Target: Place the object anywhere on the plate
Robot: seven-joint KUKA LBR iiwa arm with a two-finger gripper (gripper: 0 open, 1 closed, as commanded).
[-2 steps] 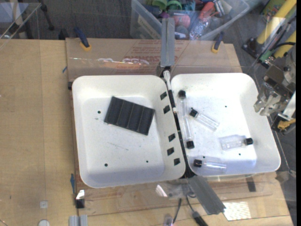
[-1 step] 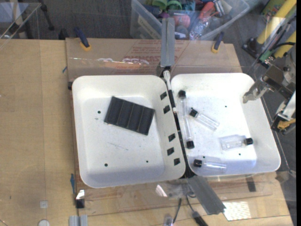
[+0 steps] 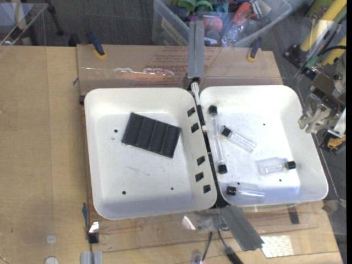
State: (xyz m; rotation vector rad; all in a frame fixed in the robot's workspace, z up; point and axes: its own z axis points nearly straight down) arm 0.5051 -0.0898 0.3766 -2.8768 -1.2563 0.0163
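A dark ribbed rectangular plate (image 3: 151,135) lies flat in the left bin (image 3: 104,202), a little left of and above its middle. Several clear vials with black caps lie in the right bin (image 3: 286,100): one (image 3: 238,139) near the middle, one (image 3: 275,166) toward the lower right, one (image 3: 245,192) at the front, and two (image 3: 216,147) along the divider. My gripper (image 3: 311,122) hangs over the right bin's right rim, apart from all the vials. It is open with nothing between its fingers.
A raised divider with black clips (image 3: 198,142) runs between the two bins. A clear tub of coloured items (image 3: 220,7) stands behind the bins. Cables and hardware (image 3: 330,48) crowd the right side by the arm.
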